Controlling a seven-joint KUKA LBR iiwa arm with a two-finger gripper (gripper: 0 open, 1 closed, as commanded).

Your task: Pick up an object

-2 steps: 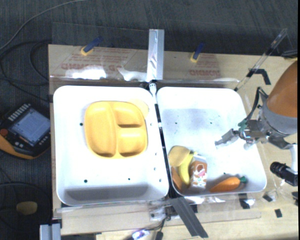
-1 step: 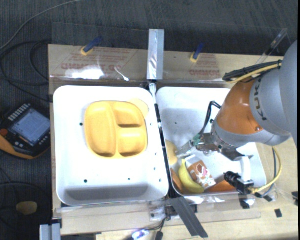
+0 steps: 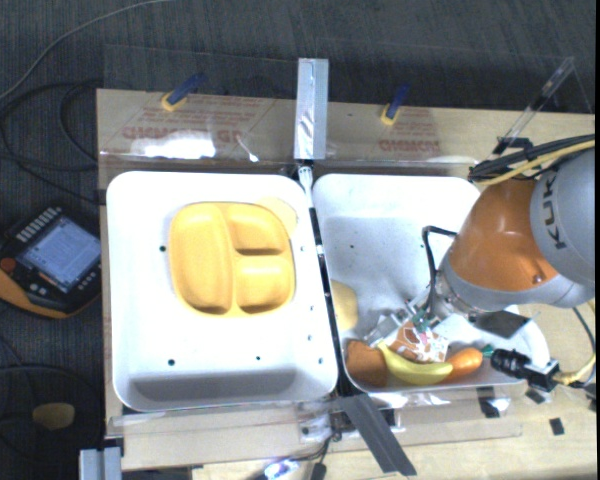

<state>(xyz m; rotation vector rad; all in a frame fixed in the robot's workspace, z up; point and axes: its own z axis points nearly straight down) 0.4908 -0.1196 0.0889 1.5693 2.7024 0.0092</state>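
**Arm low over the right bin's near corner, above a cluster of toy food**

Two white bins sit side by side on the bench. The left bin (image 3: pixel 130 268) holds a yellow tray (image 3: pixel 232 258) with three compartments, lying flat near the bin's middle and slightly toward the far side.

The arm (image 3: pixel 520 243) reaches in from the right, its orange band over the right bin (image 3: pixel 380 218). The gripper (image 3: pixel 417 320) points down and left into that bin's near half, right over a small pile of objects. The arm's body hides most of it, so I cannot tell whether the jaws are apart or together, or whether anything sits between them.

The pile lies along the near wall of the right bin. A banana (image 3: pixel 417 370) curves along the near side. Touching its left end is a brownish-orange piece (image 3: pixel 365 361); at its right end is an orange carrot-like piece (image 3: pixel 466 360). Just behind the banana sits a reddish-and-white item (image 3: pixel 420 343), directly under the gripper, too small to identify. A pale rounded object (image 3: pixel 344 303) rests against the bin's left wall, just beyond the pile.

A handheld pendant (image 3: pixel 42 260) lies on the floor to the left of the bench.
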